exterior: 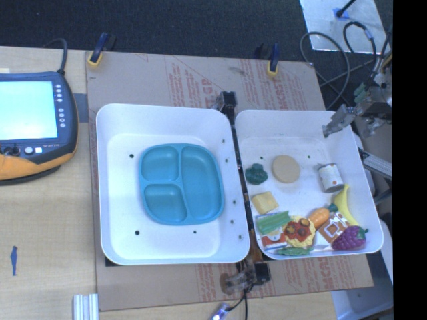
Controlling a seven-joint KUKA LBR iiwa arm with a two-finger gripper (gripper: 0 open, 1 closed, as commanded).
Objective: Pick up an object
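Toy food items crowd the right bin [303,127], mostly at its 6 o'clock edge: purple grapes [348,239], a pizza slice [298,231], a carrot [319,217], a banana [343,203] and a yellow cheese block [264,202]. Farther up sit a green broccoli piece [255,174], a tan round cookie [286,169] and a small can [329,177]. The left bin [113,179] holds a blue divided plate [181,183]. At 2 o'clock, past the right bin's far corner, the gripper [339,121] hovers; whether it is clenched or released cannot be told.

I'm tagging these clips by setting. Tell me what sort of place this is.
Likely a robotics lab bench: two white bins clamped on a board, toy food in the right one, a teach pendant beside them, loose cables on the floor.
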